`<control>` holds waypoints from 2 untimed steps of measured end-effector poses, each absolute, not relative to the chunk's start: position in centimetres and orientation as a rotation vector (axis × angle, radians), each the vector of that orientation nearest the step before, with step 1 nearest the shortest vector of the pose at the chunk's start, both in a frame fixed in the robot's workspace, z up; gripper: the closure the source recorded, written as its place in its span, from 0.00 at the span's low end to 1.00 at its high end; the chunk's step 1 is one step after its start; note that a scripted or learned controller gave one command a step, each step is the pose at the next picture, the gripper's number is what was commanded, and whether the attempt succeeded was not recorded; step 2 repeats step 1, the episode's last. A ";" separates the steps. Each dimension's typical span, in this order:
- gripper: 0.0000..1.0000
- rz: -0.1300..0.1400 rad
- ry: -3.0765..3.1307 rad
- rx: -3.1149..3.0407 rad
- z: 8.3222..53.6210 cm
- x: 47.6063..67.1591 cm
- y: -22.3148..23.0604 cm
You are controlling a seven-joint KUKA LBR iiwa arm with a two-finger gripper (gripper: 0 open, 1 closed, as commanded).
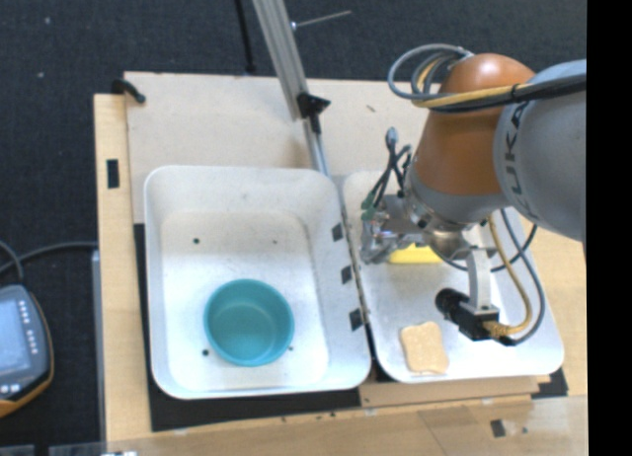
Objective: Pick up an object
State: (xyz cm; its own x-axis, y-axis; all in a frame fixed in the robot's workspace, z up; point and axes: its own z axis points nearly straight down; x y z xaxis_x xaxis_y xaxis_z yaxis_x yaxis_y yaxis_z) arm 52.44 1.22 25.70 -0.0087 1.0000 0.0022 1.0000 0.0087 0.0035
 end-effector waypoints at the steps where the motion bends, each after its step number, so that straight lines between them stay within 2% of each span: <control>1: 1.00 0.002 2.230 2.213 24.7 53.2 7.1; 2: 1.00 0.002 2.230 2.213 24.7 53.2 7.1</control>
